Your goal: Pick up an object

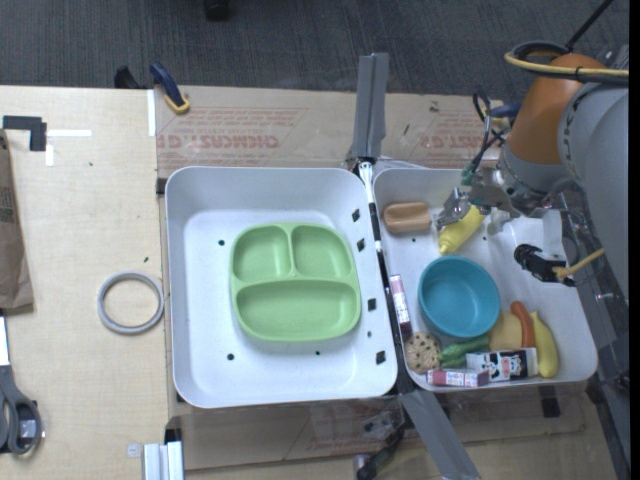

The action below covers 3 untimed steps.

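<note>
Gripper (pixel 458 206): low over the far left part of the right bin (pixel 515 230), at the upper end of a yellow toy (pixel 462 232); open or shut cannot be told from this angle.
Yellow toy: lying on the bin floor at a slant, upper end right at the gripper, lower end pointing toward the blue bowl (pixel 459 298); whether held or merely touched, impossible to tell.
Arm (pixel 560 118): reaching in from the right, orange band above the wrist, crossing the far right corner of the same bin.
Close neighbours: tan bun (pixel 406 217) just beside the yellow toy on its left, against the bin's far wall; blue bowl near and in front, upright and open to the camera.
Left wall of the right bin: a thin dark and pink bar (pixel 399 303) lying along it, beside the bowl.
Front of the right bin: crowded with a cookie (pixel 422 350), a green vegetable (pixel 460 353) and a small carton (pixel 495 366) on its side, with a red-orange stick (pixel 520 323) and a banana (pixel 545 343) packed together at the right.
Left bin (pixel 190 268): a green divided plate (pixel 295 281) flat in the middle, well apart from the gripper.
Bench: a ring of tape (pixel 130 301) left of the bins, scissors (pixel 20 423) at the near left edge, a brown paper bag (pixel 12 228) at the far left, a blue clamp (pixel 170 86) beyond the left bin.
</note>
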Each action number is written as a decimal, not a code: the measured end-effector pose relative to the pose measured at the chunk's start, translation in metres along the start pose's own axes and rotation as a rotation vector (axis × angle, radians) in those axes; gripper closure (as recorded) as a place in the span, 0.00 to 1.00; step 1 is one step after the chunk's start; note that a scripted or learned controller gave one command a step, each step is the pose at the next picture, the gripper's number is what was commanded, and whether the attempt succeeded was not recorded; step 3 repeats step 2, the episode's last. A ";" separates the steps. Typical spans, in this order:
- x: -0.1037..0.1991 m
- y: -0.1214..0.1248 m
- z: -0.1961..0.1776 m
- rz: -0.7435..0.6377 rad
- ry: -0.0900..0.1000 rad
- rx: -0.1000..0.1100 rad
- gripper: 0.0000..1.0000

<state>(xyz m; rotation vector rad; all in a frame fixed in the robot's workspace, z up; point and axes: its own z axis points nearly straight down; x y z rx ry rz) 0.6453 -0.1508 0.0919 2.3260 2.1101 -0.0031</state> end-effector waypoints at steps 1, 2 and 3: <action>0.000 0.000 -0.010 -0.003 -0.002 0.000 1.00; 0.082 0.006 -0.101 -0.187 0.001 -0.002 1.00; 0.082 0.006 -0.101 -0.187 0.001 -0.002 1.00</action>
